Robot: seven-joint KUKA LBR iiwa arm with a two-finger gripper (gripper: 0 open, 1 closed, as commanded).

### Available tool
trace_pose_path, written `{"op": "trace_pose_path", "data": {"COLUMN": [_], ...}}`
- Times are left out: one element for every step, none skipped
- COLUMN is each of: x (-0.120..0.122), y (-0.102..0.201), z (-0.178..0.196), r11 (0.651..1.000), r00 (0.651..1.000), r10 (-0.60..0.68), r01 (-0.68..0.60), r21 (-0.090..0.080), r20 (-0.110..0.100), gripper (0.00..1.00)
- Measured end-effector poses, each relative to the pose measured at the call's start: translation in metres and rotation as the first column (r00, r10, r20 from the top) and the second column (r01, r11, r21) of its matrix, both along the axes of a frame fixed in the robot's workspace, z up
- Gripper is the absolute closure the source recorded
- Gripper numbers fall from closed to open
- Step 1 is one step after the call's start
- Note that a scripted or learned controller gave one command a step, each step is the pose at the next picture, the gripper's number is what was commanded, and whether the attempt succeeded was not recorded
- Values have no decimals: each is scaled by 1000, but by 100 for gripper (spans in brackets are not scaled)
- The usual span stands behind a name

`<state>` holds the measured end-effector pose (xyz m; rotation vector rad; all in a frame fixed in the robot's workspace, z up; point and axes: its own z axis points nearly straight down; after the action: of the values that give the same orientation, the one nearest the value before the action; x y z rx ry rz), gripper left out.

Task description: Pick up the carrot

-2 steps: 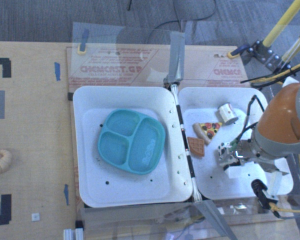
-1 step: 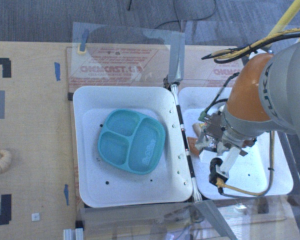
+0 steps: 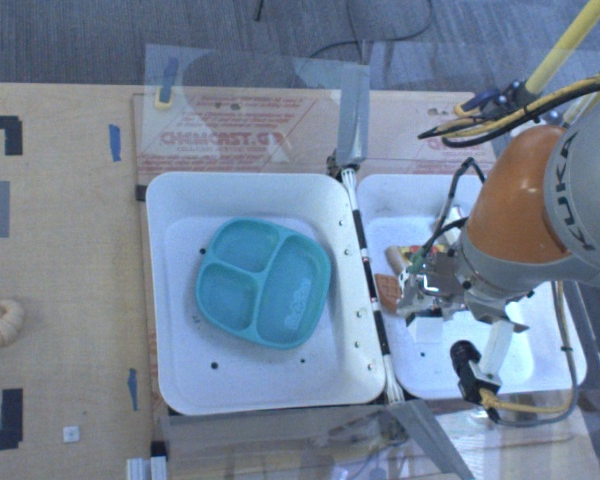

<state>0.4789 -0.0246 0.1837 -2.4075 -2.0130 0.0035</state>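
The arm [image 3: 525, 218] is hanging over the right bin [image 3: 550, 368], hiding most of it. The claw [image 3: 417, 286] is blurring into clutter; whether it is wide or narrow, I cannot tell. An orange sliver, likely the carrot [image 3: 387, 290], is peeking out by that bin's left wall. A teal plate [image 3: 263, 283] is sitting in the left bin [image 3: 180, 218].

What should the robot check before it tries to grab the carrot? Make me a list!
1. Carrot in sight: cannot tell; an orange-brown piece lies at the right bin's left edge, partly hidden.
2. Gripper over the right bin: ok.
3. Gripper close to that orange piece: ok, just beside it.
4. Something held already: cannot tell; the arm covers much of it.
5. Teal plate out of the way: ok, it sits in the left bin.
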Motion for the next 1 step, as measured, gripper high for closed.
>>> {"op": "trace_pose_path", "data": {"x": [0], "y": [8], "z": [0], "r11": [939], "r00": [939], "r10": [-343], "r01": [343], "r21": [-2], "r20": [2], "gripper": [100]}}
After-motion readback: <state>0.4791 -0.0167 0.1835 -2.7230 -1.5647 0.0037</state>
